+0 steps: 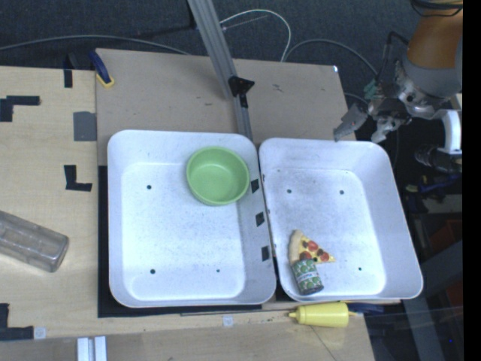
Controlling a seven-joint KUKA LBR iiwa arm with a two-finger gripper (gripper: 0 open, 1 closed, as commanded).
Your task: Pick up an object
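Camera view: tool [362, 126] beyond right bin [391, 201].

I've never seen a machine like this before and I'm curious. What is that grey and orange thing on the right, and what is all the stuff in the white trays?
That grey and orange thing is a robot arm. At its end is its hand, with two fingers for picking things up. Right now the hand hangs just past the top edge of the right shallow white bin, and nothing is between its fingers.

The picture comes from one camera fixed above the bench, looking down at a slant.

The left shallow white bin holds a round green plastic bowl. The right bin holds a toy pizza slice and a small green can lying next to it. A yellow squeeze bottle lies on the bench just below the right bin, and a clear plastic container lies far to the left.
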